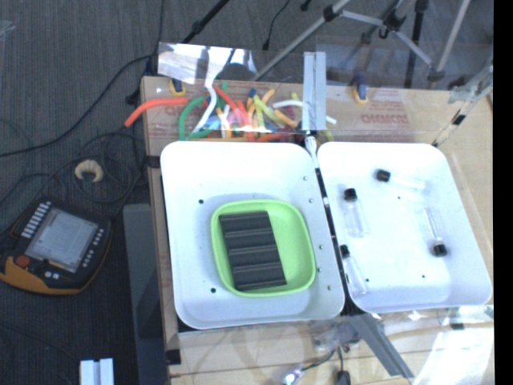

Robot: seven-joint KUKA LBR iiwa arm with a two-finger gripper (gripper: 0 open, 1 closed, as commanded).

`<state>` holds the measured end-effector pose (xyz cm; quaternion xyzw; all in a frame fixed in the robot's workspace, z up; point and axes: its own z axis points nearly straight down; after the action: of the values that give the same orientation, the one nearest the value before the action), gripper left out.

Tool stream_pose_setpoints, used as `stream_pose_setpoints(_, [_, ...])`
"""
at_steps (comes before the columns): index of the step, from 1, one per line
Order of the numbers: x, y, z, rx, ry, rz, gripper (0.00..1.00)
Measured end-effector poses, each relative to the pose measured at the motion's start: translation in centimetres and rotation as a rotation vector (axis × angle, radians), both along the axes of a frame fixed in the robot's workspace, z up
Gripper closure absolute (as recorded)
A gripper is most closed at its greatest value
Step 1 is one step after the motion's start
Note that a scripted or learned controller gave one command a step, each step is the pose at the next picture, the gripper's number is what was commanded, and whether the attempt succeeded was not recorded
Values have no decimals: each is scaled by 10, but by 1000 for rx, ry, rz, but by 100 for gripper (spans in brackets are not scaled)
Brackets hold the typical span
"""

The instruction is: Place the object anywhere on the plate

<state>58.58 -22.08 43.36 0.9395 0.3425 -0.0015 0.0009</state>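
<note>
Desk (pixel 240 359), pale wood, carries two shallow white bins side by side, and a metal post (pixel 314 91) stands at 12 o'clock of the seam betw. them. Left bin (pixel 184 215) holds the green plate (pixel 298 235), which sits a bit toward 6 o'clock of the bin's centre w/ white floor showing all round it. Right bin (pixel 401 287) is at 3 o'clock of the left one, their rims touching. Dark grey ribbed block (pixel 251 251), the task's thing as far as I can tell, lies flat on the plate, filling most of its middle, long side running 12 to 6 and tilted slightly. Teach pendant (pixel 56 247), grey screen on orange body, lies on the dark floor at 9 o'clock of the left bin, well apart from the desk. Bundle of coloured tubes (pixel 232 111) (red, green, yellow, white) is heaped at 12 o'clock just behind the left bin. Four clear vials w/ black caps lie in the right bin: one (pixel 353 213) near its 9 o'clock edge, one (pixel 355 273) toward 7 o'clock by the rim, one (pixel 401 182) at about 12 o'clock, one (pixel 434 229) at about 3 o'clock. They are hard to make out against the white. Small roll of tape (pixel 88 169) lies on the floor at 12 o'clock of the pendant. Hand: can't tell how far open, nor whether it has hold of anything.
</note>
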Motion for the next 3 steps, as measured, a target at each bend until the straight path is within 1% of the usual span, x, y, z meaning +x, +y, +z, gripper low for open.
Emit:
stream_pose_setpoints(1, [-50, 3, 0, 1, -1, -196, 0])
stream_pose_setpoints(2, [-1, -3, 0, -1, 0, -267, 0])
stream_pose_setpoints(3, [-15, -2, 0, 2, 1, -423, 0])
